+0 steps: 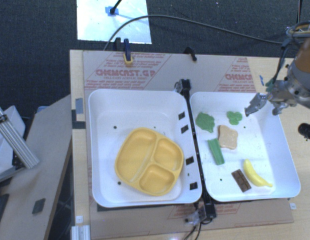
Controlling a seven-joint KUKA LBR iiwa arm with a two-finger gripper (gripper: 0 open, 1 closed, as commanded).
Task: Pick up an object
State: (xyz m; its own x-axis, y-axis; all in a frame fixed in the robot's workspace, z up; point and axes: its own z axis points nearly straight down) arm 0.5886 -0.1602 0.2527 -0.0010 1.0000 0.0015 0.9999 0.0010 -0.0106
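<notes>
The right bin [282,144] holds a large green leafy piece [205,122], a small green leafy piece [235,117], a tan bread slice [228,137], a green stick [216,151], a brown chocolate bar [241,180] and a yellow banana [257,174]. My gripper [266,105] hangs over the bin's far right corner, right of the small green piece and apart from it. Its two fingers are spread and nothing lies between them.
The left bin [102,134] bears a yellow sectioned plate [149,161]. A black divider with clips [191,134] runs between the bins. Cables cross the far side of the bench, and a metal frame [14,139] stands at the left.
</notes>
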